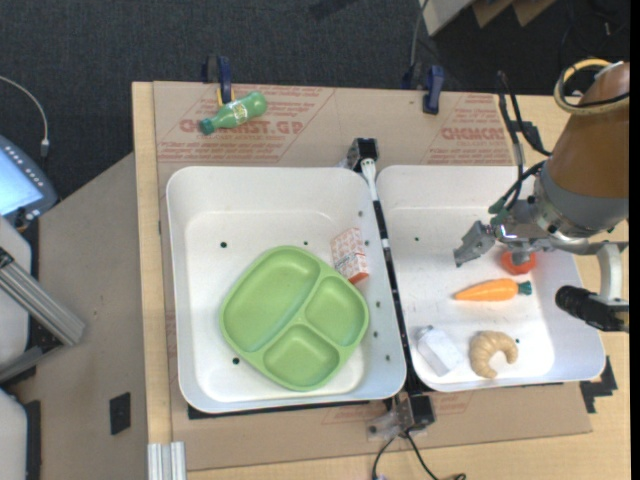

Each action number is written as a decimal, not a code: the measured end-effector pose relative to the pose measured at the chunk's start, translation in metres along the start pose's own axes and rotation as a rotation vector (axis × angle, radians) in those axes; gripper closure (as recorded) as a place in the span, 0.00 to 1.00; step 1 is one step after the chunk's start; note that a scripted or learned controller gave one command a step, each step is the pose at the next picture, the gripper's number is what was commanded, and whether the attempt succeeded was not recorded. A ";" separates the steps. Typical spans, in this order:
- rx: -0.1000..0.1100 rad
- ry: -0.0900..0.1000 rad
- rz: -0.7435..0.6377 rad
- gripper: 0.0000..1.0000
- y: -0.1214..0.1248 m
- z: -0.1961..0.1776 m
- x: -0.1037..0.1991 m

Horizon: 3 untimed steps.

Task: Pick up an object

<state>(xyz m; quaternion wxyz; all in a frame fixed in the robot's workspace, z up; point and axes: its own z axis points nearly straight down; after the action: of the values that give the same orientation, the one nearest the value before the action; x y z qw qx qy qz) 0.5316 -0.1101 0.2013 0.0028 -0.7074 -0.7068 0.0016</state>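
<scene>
Two white bins sit side by side, one at centre-left (190, 268) and one at centre-right (430, 203). There is one green divided plate (293, 317), one small carton (349, 255), one carrot (490, 290), one croissant (494, 353), one white packet (438, 349), one green bottle (233, 112) at upper left, and two blue clamps along the top edge (220, 73) (432, 86).

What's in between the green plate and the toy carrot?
In the camera view, the black divider where the two bins meet lies between the green plate and the carrot, plus bare white bin floor.
</scene>
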 end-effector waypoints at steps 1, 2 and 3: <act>0.002 0.000 0.000 0.00 -0.001 0.064 -0.002; -0.019 -0.006 -0.002 0.00 0.004 0.111 -0.003; -0.015 -0.004 -0.001 1.00 0.002 0.102 -0.002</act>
<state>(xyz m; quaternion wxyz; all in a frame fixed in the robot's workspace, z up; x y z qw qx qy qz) 0.5328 -0.1115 0.0993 -0.0037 -0.7072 -0.7070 -0.0023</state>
